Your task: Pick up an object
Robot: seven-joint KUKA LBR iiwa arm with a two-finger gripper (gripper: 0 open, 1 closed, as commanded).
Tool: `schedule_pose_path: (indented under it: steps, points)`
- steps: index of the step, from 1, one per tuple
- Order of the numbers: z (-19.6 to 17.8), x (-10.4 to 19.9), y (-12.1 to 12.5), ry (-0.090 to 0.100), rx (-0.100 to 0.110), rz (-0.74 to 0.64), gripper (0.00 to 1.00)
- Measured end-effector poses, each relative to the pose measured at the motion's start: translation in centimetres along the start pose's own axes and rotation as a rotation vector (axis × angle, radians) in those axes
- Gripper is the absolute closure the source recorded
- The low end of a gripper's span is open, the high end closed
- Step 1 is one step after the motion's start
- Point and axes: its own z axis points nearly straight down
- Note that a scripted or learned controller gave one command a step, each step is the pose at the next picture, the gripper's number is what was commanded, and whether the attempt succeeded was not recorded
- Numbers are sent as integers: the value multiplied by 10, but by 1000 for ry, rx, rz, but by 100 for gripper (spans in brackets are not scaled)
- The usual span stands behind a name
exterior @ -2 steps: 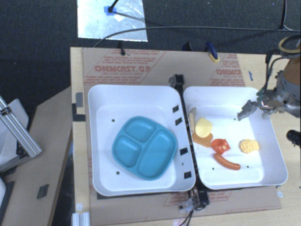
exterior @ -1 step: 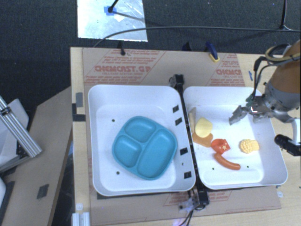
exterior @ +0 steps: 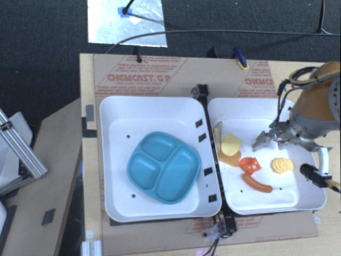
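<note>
Bench (exterior: 160, 71) comes first: you see a brown board bearing two shallow white bins side by side. The left bin (exterior: 114, 116) carries one thing, a blue divided plate (exterior: 163, 166) lying near its middle, a little toward the front edge. The right bin (exterior: 240, 113) carries the small pieces. The arm (exterior: 318, 103), grey with its orange band, reaches in over that bin's right edge, and its gripper (exterior: 265, 140) hangs above the bin's middle, toward the far side.

Below it, going down in size, you have a yellow wedge (exterior: 230, 144) near the bin's left wall, a sausage (exterior: 257, 183) toward the front edge, a red piece (exterior: 250, 165) between the wedge and the sausage, and a corn cob (exterior: 282, 166) toward the right edge.

How the gripper is set you cannot tell from here; nothing is seen gripped in it. Every piece lies on the bin floor, so judge the pick as not yet made: choosing a piece, descending, closing and lifting all remain.
</note>
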Motion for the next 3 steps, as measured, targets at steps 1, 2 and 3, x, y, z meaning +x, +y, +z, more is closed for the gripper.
schedule_pose_path:
  steps: [1,2,3]
  points:
    - [29,0,1,0,-2,0,0]
    - [16,0,2,-2,-6,0,100]
    - [-27,-1,1,-2,-7,-2,100]
